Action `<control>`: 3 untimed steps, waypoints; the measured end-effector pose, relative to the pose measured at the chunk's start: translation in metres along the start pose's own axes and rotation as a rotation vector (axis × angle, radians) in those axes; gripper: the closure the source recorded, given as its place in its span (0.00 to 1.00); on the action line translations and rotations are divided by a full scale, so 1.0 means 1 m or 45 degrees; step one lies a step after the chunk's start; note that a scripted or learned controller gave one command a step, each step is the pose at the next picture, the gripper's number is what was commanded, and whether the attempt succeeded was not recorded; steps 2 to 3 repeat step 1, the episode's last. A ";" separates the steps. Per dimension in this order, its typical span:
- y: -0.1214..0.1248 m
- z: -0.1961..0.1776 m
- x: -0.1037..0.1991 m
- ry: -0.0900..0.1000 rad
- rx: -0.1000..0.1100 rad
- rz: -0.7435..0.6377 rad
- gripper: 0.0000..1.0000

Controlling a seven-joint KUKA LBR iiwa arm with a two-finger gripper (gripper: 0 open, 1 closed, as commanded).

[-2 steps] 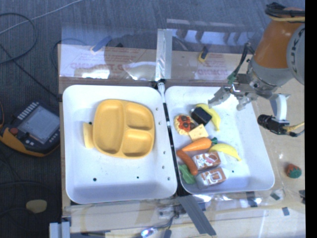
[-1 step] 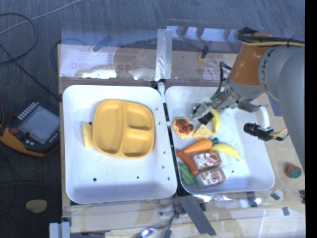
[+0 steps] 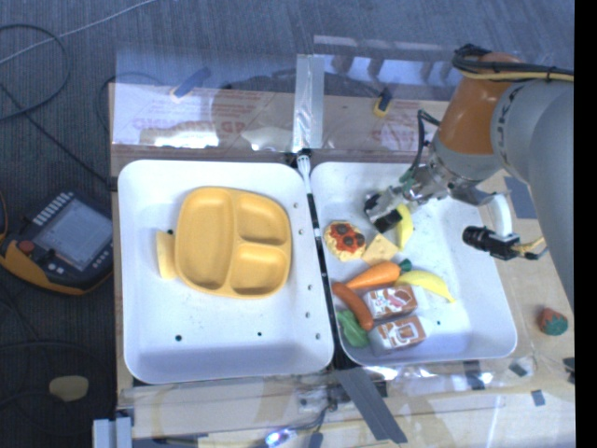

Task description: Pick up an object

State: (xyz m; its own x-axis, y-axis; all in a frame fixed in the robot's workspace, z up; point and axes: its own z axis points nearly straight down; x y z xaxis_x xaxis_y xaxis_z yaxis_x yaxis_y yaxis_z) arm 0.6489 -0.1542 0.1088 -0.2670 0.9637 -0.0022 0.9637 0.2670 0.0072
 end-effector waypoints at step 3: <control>0.036 -0.084 0.053 0.001 0.009 0.024 1.00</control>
